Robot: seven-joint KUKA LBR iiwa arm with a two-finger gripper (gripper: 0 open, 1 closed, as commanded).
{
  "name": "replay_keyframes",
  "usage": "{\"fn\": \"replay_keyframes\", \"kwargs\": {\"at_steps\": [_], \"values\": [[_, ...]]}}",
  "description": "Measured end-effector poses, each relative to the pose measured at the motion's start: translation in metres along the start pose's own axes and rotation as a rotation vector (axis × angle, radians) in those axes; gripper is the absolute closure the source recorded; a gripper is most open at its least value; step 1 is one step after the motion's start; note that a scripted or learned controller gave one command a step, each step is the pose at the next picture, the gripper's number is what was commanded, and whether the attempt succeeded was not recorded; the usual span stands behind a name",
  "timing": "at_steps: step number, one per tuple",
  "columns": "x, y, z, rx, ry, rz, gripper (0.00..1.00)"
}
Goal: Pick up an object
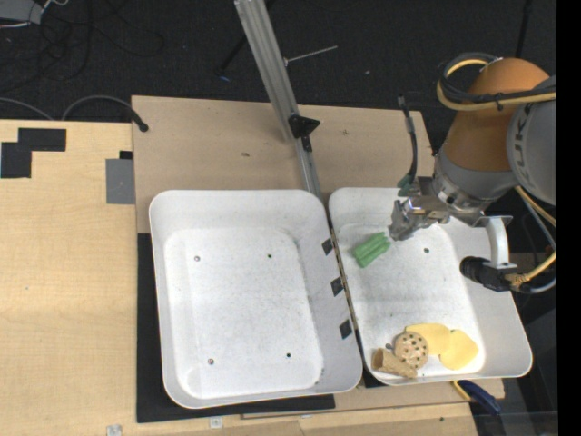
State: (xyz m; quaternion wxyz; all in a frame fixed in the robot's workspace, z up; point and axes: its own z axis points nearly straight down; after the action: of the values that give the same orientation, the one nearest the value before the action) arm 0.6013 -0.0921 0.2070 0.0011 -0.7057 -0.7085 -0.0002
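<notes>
Two shallow white bins sit side by side on the desk (82, 271), and all the loose things lie in the right bin (508, 357). A green block (370, 249) rests on that bin's floor toward its far left part, tilted at a slant, close to the divider between the bins. At the near end of the same bin a small cluster is bunched together: a yellow piece (447, 343), a round brown perforated piece (410, 345) just left of it, and a tan scrap (391, 361) touching the brown one. The left bin (163, 216) shows just a few small dark specks on its floor.

The gripper (402, 222) hangs over the far part of the right bin, just to the right of the green block and a little beyond it. Whether it touches the block cannot be told from this angle, nor can its state, open or closed, be told. Nothing is visibly held in it.

Judging by that position, the green block is the likely target: it lies apart from the clutter, so a grasp there has room on both sides. The pick looks not yet made.
</notes>
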Motion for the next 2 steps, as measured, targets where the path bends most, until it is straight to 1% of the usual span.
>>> {"fn": "replay_keyframes", "kwargs": {"at_steps": [1,2], "values": [[0.052,0.002,-0.014,0.0,0.001,0.0,1.0],[0.106,0.006,-0.005,0.003,0.0,0.0,1.0]]}}
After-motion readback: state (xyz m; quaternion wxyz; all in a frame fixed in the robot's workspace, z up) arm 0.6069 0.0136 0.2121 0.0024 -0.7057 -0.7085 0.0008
